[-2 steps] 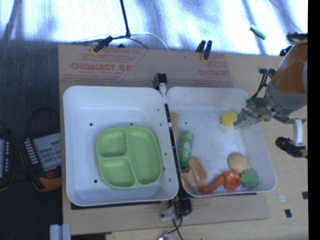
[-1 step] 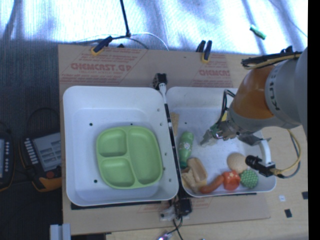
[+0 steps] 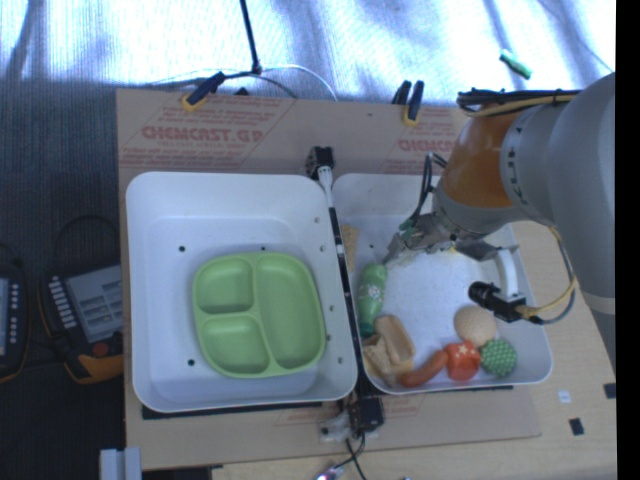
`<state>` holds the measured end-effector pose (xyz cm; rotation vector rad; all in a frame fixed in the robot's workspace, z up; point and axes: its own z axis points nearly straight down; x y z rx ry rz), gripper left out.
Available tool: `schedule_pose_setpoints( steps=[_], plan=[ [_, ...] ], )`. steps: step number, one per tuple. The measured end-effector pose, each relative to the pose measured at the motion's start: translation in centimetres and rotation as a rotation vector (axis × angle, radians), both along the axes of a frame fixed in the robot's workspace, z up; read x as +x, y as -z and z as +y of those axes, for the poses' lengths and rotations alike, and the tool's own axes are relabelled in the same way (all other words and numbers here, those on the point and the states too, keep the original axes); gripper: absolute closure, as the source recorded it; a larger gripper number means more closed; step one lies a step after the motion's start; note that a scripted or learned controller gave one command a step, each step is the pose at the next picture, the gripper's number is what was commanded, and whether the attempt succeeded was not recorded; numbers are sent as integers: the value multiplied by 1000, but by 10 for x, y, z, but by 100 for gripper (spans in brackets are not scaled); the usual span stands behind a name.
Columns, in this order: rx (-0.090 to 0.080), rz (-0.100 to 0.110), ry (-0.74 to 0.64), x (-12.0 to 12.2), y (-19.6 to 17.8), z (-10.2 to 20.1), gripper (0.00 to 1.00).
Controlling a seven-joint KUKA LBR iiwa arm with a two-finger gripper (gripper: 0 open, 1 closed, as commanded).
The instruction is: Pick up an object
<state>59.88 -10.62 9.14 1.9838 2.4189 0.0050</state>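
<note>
so the gripper hangs over the right bin, and honestly can't tell how the jaws stand; green bottle lies just below-left of them; egg, tomato and green ball sit further off toward the near right; green divided plate is way off left in the other bin

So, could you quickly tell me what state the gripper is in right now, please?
Gripper: over the right bin, above the green bottle; open or shut cannot be told, and nothing is seen in its grasp.
</note>
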Motion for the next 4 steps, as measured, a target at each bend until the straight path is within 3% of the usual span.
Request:
schedule_pose_setpoints(
  steps=[1, 2, 3, 4],
  plan=[
    [7, 4, 293, 37, 1, 5, 100],
    [7, -1, 293, 38, 2, 6, 0],
    [19, 4, 489, 43, 1, -91, 0],
    [8, -10, 771, -93, 1, -70, 0]
  ],
)
